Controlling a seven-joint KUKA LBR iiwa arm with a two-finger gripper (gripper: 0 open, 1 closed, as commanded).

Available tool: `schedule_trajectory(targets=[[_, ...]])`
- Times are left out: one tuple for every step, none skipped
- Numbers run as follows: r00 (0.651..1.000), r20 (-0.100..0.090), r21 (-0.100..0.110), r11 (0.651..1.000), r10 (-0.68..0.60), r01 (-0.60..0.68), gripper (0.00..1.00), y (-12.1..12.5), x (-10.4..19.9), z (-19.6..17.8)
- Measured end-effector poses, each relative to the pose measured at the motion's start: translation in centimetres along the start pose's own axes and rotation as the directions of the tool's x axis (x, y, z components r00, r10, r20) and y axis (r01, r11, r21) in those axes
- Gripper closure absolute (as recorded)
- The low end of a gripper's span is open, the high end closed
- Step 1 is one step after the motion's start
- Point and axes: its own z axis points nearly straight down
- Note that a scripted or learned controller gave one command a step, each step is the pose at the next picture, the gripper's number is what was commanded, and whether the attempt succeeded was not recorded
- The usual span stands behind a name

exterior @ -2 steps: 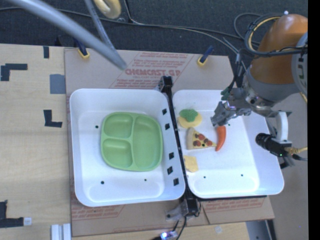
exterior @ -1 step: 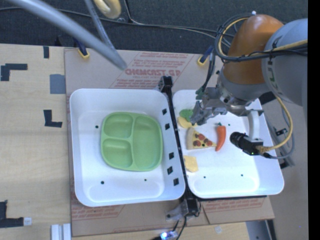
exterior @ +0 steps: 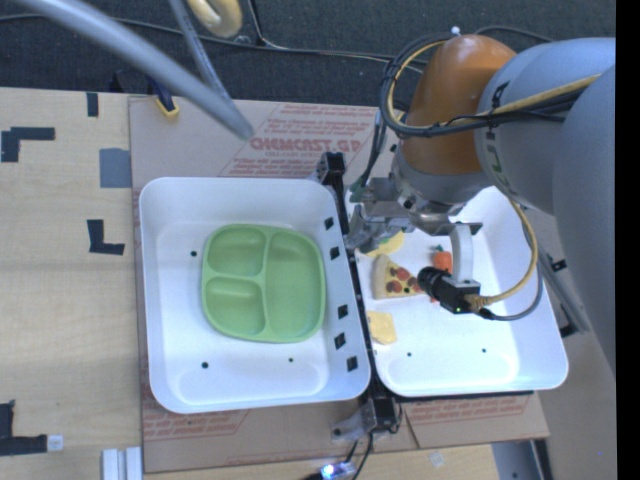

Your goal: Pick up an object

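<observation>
Gripper [exterior: 375,230] low at the right bin's [exterior: 520,368] left wall; we can't tell its jaw state.
Pizza slice [exterior: 395,280] lies just below the jaws; we risk clipping the wall and missing.

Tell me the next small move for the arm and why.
Probably a short descent straight down. The gripper hangs over the right bin near its left wall, above the pizza slice toy, with a yellow piece nearby. Nothing shows between its fingers, so no pick looks made yet.
</observation>
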Motion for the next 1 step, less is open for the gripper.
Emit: schedule_trajectory(targets=[[1.0,0.0,-0.001,1.0,-0.002,0.002,1.0,0.12,6.04,0.68]])
